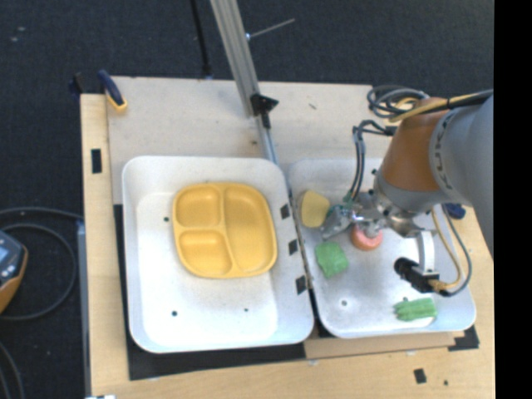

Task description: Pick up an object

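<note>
The right bin holds a pale yellow rounded object at its left side, a green block below that, an orange-pink round object near the middle, and a flat green piece near the lower right corner. My gripper hangs low over the bin, just right of the yellow object and left of the orange-pink one, above the green block. The wrist hides the fingertips, and nothing shows between them.
The left bin carries a yellow three-compartment plate. A metal pole rises behind the bins. Cables and a black connector hang at the arm's right over the right bin. A blue-and-yellow tool lies at the bench's back left.
</note>
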Available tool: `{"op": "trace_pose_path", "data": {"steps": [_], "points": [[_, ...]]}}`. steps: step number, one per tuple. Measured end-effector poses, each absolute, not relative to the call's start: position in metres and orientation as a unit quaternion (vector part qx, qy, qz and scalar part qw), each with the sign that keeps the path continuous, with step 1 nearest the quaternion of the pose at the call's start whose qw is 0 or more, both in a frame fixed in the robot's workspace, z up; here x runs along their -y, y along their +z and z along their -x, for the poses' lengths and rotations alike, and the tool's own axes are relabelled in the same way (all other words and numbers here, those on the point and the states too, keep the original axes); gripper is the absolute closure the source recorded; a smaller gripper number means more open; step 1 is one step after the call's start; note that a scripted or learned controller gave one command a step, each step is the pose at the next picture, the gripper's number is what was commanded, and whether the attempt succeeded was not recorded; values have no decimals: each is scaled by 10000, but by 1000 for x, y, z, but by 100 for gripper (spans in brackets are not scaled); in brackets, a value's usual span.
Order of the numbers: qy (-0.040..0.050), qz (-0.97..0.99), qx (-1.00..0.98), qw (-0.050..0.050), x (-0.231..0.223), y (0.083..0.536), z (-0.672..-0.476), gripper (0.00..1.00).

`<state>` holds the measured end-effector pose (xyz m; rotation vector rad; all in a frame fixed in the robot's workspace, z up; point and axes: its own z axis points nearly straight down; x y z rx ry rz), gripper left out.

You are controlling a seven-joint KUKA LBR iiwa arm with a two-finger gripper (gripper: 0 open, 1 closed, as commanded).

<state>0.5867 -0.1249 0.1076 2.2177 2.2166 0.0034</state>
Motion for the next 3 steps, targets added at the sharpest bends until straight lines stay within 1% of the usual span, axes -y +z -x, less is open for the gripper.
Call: {"op": "trace_pose_path", "data": {"steps": [1, 2, 3], "points": [[30, -7092, -7050, 91, 128, 123, -589, 100], [20, -7075, -7067, 36, 131, 187, -590, 100], [18, -7059, -7083, 30, 124, 236, -589, 100]]}}
